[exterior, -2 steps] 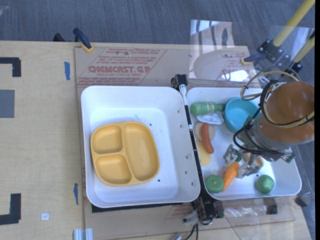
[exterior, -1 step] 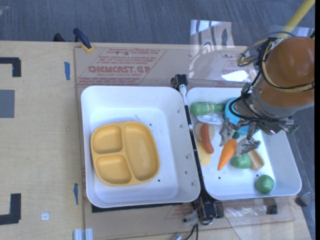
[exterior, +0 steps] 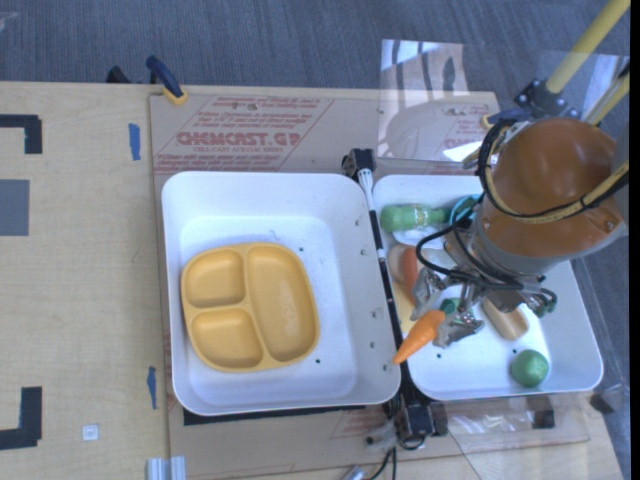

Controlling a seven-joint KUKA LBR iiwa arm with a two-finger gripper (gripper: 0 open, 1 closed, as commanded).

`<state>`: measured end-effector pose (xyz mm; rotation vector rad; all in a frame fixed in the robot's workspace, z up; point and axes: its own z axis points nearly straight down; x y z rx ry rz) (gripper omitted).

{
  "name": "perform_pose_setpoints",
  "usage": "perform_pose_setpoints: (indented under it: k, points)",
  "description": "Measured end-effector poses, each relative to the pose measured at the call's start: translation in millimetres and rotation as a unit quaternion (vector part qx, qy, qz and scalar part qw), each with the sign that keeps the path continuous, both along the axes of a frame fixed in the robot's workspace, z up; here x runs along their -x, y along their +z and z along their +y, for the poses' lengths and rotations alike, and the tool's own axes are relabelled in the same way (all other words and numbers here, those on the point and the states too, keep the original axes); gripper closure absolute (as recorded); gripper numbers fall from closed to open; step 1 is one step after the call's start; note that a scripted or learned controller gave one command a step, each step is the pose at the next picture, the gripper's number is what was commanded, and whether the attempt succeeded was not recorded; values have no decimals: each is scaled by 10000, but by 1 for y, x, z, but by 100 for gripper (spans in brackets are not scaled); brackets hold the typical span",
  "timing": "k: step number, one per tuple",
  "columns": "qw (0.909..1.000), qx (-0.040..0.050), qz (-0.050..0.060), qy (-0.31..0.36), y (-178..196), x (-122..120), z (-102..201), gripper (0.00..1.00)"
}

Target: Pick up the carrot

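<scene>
Carrot (exterior: 419, 336) lies tilted against the right bin's (exterior: 575, 368) left wall, its thick end at the claw (exterior: 452, 320) — whether the claw is spread or pinching, I cannot tell. Before lifting, it should probably close squarely across that thick end — then rise straight.

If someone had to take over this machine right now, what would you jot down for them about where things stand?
Gripper: low in the right bin, at the carrot's thick end; grasp not confirmable from above.
Carrot: slanted by the right bin's left wall, tip pointing toward the left bin.
Also in the right bin: a green ball, a green bottle-like item.
Left bin holds a yellow divided tray.
Done: arm brought to the carrot.
Left: confirm the grasp, lift.
</scene>
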<state>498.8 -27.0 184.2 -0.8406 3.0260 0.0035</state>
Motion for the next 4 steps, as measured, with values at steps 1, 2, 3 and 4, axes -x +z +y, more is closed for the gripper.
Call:
perform_pose_setpoints:
  k: [1,2,3,4]
  points:
    - [10000,3,-8,-6,1,0,-1,0]
    - [9940,5,-1,-1097,1,9,-26,0]
    - [9715,4,-11,-2369,1,8,-40,0]
    - [9684,2,4,-2494,1,10,-15,0]
